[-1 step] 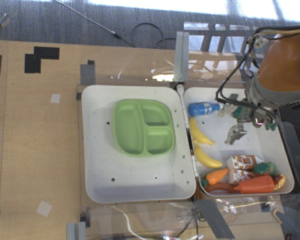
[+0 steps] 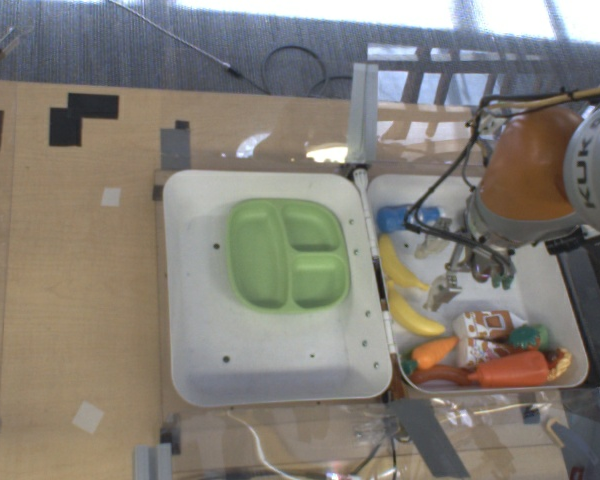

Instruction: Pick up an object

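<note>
My gripper (image 2: pixel 470 273) hangs over the middle of the right bin (image 2: pixel 565 308), below the orange wrist band. Just to its left lie two yellow bananas, one (image 2: pixel 394 263) by the bin's left wall and one (image 2: pixel 416 317) nearer the front. A blue object (image 2: pixel 394 216) sits at the bin's back left. Along the front wall lie a small carrot (image 2: pixel 435 351), a white and brown carton (image 2: pixel 483 332), a dark green item (image 2: pixel 529 337) and a long orange-red piece (image 2: pixel 508 370). I see nothing lifted by the gripper.
The left bin (image 2: pixel 185 268) holds a light green divided plate (image 2: pixel 287 255). A grey post (image 2: pixel 361 108) stands at the back between the bins. Black cables (image 2: pixel 450 173) loop from the arm over the right bin's back.
</note>
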Controlling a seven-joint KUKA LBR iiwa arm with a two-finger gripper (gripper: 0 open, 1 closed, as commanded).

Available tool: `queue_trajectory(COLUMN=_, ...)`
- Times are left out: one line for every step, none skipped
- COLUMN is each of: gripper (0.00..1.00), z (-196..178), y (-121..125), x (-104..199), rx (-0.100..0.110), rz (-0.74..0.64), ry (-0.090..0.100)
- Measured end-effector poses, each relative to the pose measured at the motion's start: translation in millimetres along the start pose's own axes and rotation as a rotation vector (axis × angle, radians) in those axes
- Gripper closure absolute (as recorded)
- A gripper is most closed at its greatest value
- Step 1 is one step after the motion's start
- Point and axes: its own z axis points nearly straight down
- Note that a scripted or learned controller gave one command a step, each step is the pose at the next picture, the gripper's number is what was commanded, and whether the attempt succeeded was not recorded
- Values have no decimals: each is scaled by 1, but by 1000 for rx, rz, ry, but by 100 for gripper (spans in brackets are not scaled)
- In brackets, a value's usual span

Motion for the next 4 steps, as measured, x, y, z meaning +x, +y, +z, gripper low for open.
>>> queue_trajectory(gripper=0, z=20, y=3, x=20, rx=3, rz=4, ry=-23)
queue_trajectory(gripper=0, z=-19, y=-19, x=-49, rx=3, rz=-169, ry=-16)
queue_trajectory(gripper=0, z=12, y=-55, x=-94, rx=-1, rz=-154, ry=-10)
queue_trajectory(gripper=0, z=14, y=-51, x=-87, rx=4, rz=-223, ry=-19)
